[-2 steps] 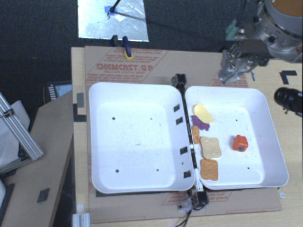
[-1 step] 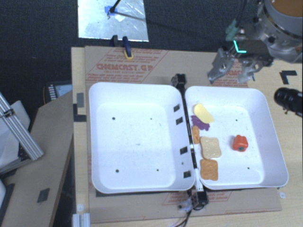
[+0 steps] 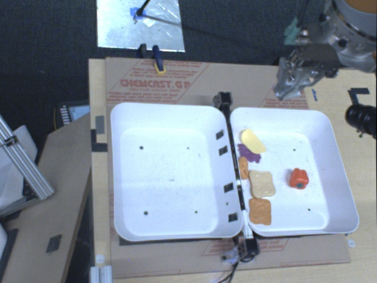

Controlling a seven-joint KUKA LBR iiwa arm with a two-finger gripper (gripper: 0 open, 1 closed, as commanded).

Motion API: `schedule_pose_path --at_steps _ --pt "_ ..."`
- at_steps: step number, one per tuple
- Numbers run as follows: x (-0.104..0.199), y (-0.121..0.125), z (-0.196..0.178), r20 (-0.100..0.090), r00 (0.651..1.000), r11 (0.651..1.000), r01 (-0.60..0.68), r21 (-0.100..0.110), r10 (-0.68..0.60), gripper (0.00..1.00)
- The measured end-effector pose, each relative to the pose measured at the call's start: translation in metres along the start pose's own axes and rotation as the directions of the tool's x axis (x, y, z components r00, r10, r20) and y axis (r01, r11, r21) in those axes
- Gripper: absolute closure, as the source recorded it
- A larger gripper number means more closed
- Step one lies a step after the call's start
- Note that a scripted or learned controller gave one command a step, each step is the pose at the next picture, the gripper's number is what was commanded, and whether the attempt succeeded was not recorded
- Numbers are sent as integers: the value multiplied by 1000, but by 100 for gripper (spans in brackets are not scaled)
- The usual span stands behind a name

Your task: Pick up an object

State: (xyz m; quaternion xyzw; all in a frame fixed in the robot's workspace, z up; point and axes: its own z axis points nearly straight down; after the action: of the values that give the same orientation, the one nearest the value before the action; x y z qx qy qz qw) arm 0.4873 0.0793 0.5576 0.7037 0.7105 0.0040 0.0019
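The right bin (image 3: 330, 158) holds several small food-like pieces. A red pepper-shaped piece (image 3: 298, 178) lies right of centre. Along the bin's left side sit a yellow oval piece (image 3: 253, 141), a purple piece (image 3: 250, 154), a thin orange piece (image 3: 243, 167), a beige square slice (image 3: 262, 183) and an orange-brown square slice (image 3: 260, 211). My gripper (image 3: 288, 84) hangs above the far edge of the right bin, over the cardboard, well apart from all the pieces. Nothing shows between its fingers.
The left bin (image 3: 118, 158) stands beside the right one, joined by a black clip strip (image 3: 230, 158). A shiny metal sheet (image 3: 140, 16) lies at the back. A black device (image 3: 362, 118) sits at the right edge. Aluminium framing (image 3: 20, 164) stands at the left.
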Motion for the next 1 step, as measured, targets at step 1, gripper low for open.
schedule_pose_path --at_steps 1 --pt "0 0 -11 -1 1000 1000 4 -2 -4 100"
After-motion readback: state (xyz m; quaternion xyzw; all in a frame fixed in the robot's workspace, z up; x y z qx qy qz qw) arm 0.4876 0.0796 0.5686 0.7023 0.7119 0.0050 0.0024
